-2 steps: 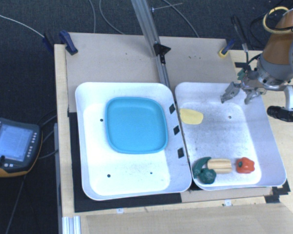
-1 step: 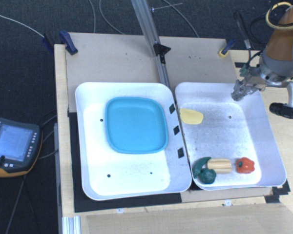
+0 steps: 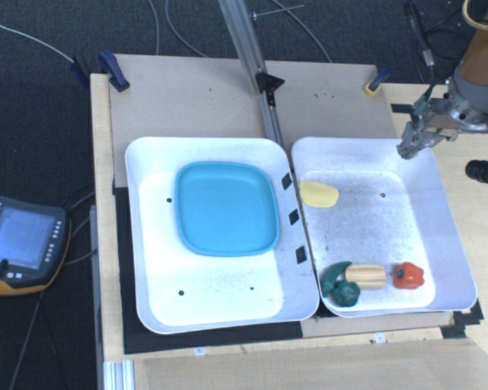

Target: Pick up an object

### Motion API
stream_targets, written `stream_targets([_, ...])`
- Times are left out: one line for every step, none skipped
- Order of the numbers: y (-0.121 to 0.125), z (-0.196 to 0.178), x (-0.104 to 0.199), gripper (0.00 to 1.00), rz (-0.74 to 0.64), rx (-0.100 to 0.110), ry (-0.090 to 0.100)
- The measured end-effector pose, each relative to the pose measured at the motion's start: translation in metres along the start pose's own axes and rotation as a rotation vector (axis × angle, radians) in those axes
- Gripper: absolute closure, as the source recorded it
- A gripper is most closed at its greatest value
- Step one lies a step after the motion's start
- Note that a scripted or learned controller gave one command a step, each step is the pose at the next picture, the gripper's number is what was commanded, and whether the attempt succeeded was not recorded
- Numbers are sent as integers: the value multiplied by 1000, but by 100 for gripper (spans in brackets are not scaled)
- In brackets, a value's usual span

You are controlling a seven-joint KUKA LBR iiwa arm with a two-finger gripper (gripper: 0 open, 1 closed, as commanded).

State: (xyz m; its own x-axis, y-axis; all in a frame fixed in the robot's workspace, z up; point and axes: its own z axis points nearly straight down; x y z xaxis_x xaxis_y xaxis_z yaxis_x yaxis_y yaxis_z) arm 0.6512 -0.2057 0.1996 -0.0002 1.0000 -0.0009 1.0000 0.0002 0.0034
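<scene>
Teal square plate (image 3: pixel 228 208) sits in the left white bin (image 3: pixel 150 299), handheld control pendant (image 3: pixel 20 242) lying off the table's (image 3: pixel 187 96) left side, cables (image 3: pixel 187 2) behind.

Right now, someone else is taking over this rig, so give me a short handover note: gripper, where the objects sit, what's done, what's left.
Gripper: above the far right corner of the right bin, nothing seen in it.
Right bin: yellow piece by the left wall; green toy, tan block and red pepper in a row along the near edge.
Left bin: blue plate lying flat.
Done: nothing picked yet.
Left: choose an object, descend, grasp, lift.
</scene>
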Motion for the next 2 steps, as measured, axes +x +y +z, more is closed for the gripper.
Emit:
stream_targets([1,-31,0,100,0,0,0])
stream_targets([-5,-31,41,100,-2,3,1])
